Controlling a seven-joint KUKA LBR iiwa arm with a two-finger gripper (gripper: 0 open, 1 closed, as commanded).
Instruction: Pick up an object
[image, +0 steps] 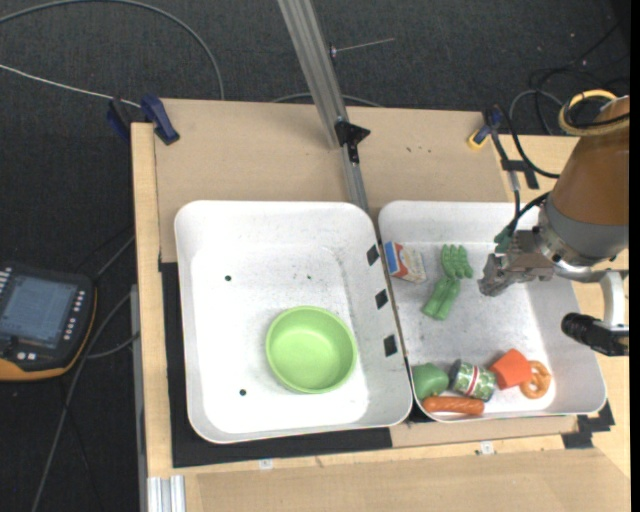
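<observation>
Over the right bin (590, 385), the hand (497, 281) hangs beside the green toy fork (446, 283).
Whether it is clenched or released cannot be told; no object is seen in it, and most toys crowd the near wall, leaving the fork easiest to reach.

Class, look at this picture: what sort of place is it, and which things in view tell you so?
Probably a robotics lab bench set up for grasping trials. A robot arm reaches over two white bins, toy food lies in one bin, and a handheld control pendant sits beside the bench.
</observation>
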